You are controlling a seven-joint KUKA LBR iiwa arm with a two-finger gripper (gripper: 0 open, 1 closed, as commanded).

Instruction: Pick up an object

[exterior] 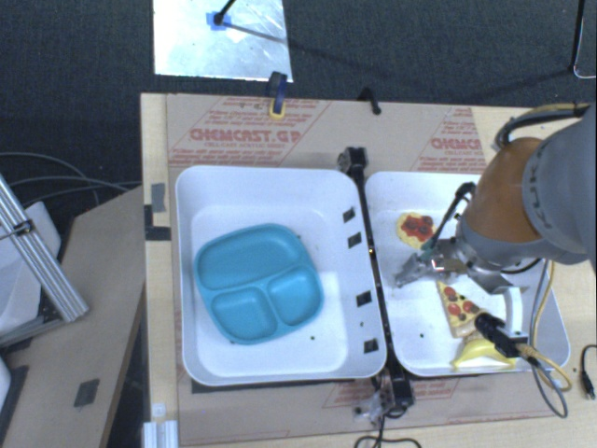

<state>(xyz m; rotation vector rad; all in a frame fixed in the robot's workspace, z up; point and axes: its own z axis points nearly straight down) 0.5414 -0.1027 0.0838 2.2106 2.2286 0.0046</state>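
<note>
My gripper (417,265) hangs low over the left part of the right bin (401,343), and its fingers look open with nothing between them. Just above it lies a small yellow and red toy pizza piece (415,227). A longer pizza slice (458,308) lies to its lower right, partly under the arm's wrist. A yellow banana-like toy (479,352) rests near the bin's front edge. The grey arm with its orange band (499,194) covers the right side of that bin.
The left bin (215,194) holds a blue divided plate (258,283). A black divider with clips (366,250) runs between the two bins. Cables (536,357) trail over the right bin's front right corner.
</note>
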